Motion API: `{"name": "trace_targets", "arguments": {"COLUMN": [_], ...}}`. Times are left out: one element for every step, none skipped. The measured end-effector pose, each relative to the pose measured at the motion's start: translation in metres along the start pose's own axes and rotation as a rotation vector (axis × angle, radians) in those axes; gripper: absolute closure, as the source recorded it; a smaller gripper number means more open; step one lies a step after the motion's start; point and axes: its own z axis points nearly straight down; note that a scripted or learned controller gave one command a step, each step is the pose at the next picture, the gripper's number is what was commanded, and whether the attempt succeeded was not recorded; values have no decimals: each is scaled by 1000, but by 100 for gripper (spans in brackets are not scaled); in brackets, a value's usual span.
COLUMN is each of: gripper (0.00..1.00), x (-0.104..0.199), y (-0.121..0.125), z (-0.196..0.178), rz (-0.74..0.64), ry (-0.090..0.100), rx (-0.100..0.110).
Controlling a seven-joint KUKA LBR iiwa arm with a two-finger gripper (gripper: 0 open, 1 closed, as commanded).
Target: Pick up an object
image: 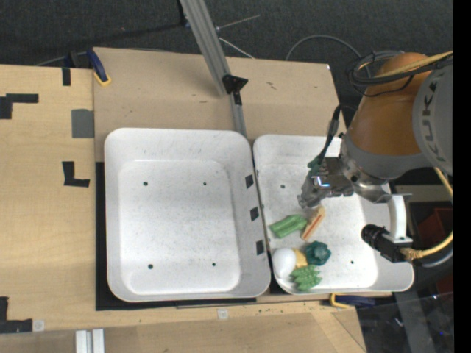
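Bins sit side by side below me: the left bin and the right bin, which holds all the objects. My gripper hangs low over the right bin, just above a green piece and an orange carrot lying beside it. Whether it is spread or pinching something, I cannot tell. Nearer the front rim lie a white egg, a dark teal lump and a light green piece, clustered together.
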Motion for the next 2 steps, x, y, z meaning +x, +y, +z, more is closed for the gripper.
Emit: {"name": "trace_targets", "arguments": {"gripper": [100, 100], "x": [53, 100], "y": [-1, -3], "z": [19, 30], "rz": [-1, 0], "ry": [0, 0], "rx": [1, 1]}}
